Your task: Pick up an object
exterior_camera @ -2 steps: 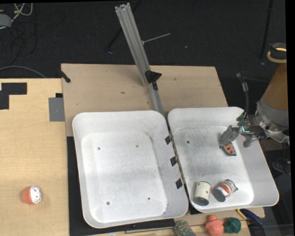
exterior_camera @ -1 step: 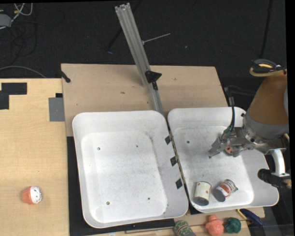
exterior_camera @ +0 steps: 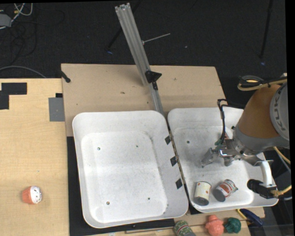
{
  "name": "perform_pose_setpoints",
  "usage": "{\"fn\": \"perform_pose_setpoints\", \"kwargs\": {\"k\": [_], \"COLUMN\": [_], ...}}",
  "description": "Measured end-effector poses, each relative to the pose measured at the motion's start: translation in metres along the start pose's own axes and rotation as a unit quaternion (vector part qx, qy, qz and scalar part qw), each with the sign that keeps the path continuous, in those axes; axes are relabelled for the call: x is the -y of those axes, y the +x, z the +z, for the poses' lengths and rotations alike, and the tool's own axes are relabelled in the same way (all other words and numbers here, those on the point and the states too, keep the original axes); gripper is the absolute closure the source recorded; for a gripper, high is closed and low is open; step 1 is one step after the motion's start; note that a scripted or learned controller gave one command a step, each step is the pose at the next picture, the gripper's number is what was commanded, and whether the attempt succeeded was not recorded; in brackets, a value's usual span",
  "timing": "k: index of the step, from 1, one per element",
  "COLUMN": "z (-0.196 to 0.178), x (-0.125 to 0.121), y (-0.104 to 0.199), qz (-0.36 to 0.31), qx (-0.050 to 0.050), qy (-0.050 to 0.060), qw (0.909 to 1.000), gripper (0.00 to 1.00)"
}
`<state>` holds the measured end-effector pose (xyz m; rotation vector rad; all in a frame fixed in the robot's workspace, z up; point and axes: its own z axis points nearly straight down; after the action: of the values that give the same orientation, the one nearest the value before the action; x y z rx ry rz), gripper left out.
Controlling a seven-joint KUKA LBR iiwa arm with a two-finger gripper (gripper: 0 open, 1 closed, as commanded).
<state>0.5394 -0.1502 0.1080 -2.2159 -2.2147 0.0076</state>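
I've got the gripper (exterior_camera: 211, 156) low over the floor of the right bin (exterior_camera: 196, 123). Can't tell how its fingers stand or whether they hold anything. A white cup (exterior_camera: 203, 192) and a red-labelled can (exterior_camera: 225, 189) lie side by side near the bin's front edge.

Two objects in the right bin (exterior_camera: 186, 123), both near its front edge. A small white cup (exterior_camera: 203, 192) with a dark rim lies on its side at the front-left corner, close to the left wall. Just beside it to the right, a small can (exterior_camera: 225, 190), white with a red label, lies tipped over at an angle, grey end toward the front edge. The two are close together; can't tell if they touch.
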Motion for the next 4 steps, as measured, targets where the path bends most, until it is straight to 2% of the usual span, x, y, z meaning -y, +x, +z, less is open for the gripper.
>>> {"fn": "perform_pose_setpoints", "kwargs": {"k": [1, 2, 4], "z": [0.016, 0.006, -0.108], "x": [-0.001, 0.000, -0.007], "y": [0.000, -0.001, -0.003], "qz": [0.000, 0.003, -0.001], "qx": [0.001, 0.001, 0.002], "qy": [-0.004, -0.004, -0.006], "qw": [1.0000, 1.0000, 1.0000], "gripper": [0.00, 1.00, 1.00]}}
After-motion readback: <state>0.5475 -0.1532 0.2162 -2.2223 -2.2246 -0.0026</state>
